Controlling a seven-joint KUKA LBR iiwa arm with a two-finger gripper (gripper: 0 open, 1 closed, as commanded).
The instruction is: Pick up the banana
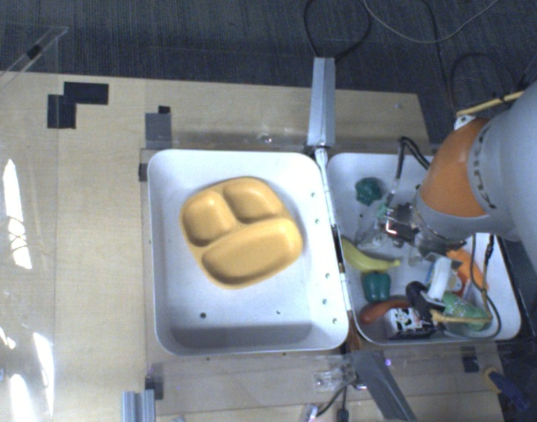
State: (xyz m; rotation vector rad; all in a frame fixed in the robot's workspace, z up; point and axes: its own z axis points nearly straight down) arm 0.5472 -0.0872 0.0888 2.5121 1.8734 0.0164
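The banana [366,257] is small and yellow and lies in the right bin [347,176], near that bin's left wall. My gripper [393,229] hangs over the right bin just up and right of the banana's right end, under the arm's orange band [448,185]. The arm's bulk hides the finger tips, and I cannot make out whether the gripper touches the banana.
The left bin [171,315] holds a yellow three-compartment plate [242,229]. In the right bin lie a teal object [369,189] at the back, a green object [376,284] below the banana, and several mixed small items [431,310] at the front right.
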